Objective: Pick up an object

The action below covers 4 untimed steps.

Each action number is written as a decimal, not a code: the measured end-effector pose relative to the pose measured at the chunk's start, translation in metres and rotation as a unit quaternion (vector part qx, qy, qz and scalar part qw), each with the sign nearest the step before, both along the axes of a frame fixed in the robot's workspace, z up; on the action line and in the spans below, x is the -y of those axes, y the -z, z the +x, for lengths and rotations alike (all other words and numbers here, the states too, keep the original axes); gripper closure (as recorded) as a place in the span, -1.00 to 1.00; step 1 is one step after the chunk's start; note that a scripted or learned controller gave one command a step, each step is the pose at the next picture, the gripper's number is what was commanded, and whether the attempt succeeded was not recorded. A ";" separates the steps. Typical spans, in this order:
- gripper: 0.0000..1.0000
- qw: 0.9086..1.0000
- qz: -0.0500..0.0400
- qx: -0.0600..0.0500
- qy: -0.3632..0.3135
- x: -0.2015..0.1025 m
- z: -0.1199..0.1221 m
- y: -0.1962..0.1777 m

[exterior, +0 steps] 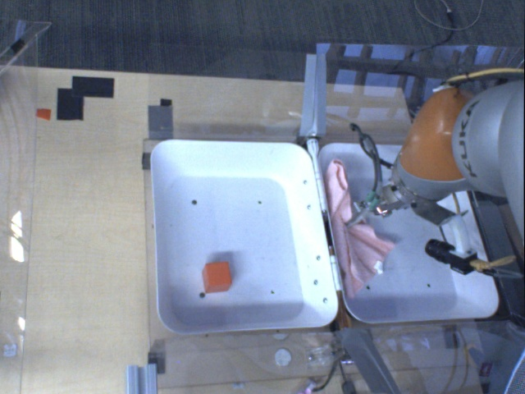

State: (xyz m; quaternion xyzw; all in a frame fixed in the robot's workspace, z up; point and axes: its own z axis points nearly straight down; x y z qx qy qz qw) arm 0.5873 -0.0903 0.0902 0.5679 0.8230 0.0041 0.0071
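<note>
End effector (367, 208) over the pink cloth (354, 240), right of frame; grip state unclear. Soft, light — pinch a fold.

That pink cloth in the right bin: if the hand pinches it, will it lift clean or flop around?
The pink cloth lies crumpled in folds against the right bin's left wall, so it is probably limp and would drape from a pinch. It looks thin, so likely light. Its long trailing end may drag along the wall as it rises.
</note>
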 end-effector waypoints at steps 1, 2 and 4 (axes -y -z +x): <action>1.00 1.000 -0.001 0.006 -0.001 0.000 0.004 -0.014; -1.00 1.000 -0.001 0.006 0.000 0.001 0.004 -0.015; -1.00 0.999 0.000 0.000 0.041 0.016 0.019 -0.001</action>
